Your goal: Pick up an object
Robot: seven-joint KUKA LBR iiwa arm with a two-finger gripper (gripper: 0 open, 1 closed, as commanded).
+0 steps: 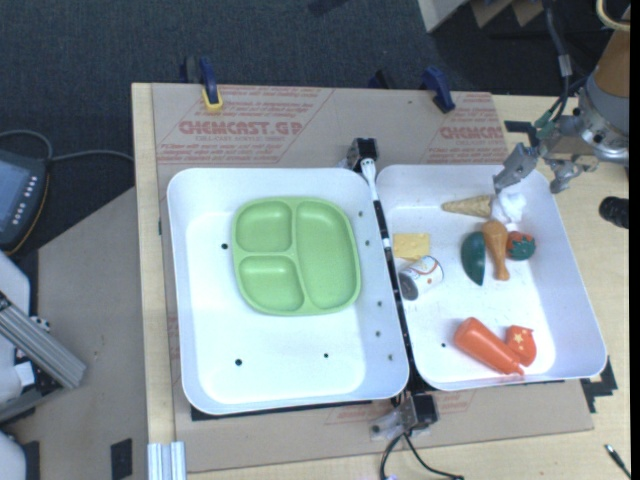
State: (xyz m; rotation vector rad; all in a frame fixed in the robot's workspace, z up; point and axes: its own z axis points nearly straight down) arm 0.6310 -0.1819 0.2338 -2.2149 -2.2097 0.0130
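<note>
The right bin holds several toys. Among them are an ice cream cone with a white top, a brown drumstick, a teal half-round piece, a yellow cheese slice, a small white mug, an orange carrot and a red pepper. My gripper hangs over the bin's far right corner, just above and right of the cone's white top. It is open, with nothing between its fingers.
A green divided plate lies in the left bin. A black divider with a clamp runs between the bins. Blue clamps hold the cardboard sheet at its far edge.
</note>
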